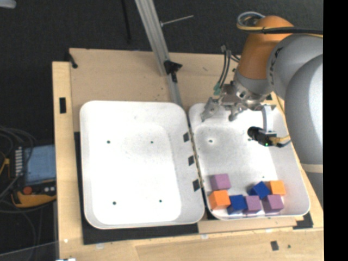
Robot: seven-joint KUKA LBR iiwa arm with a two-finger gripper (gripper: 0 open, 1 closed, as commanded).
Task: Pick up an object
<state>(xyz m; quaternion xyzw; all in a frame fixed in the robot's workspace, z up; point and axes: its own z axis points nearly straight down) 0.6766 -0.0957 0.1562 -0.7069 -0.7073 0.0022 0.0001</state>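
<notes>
metal pole (155, 34): slants over bench top edge | pendant (35, 173): far left, beside cables (8, 145)

wooden bench (125, 75), two white bins (136, 162)

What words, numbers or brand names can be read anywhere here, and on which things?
None can be read.
Blocks: plain coloured faces, no marks.
Two white bins: only small dark dots, no lettering.
Device with a blue screen, left of the bench: too blurred to read.
</notes>
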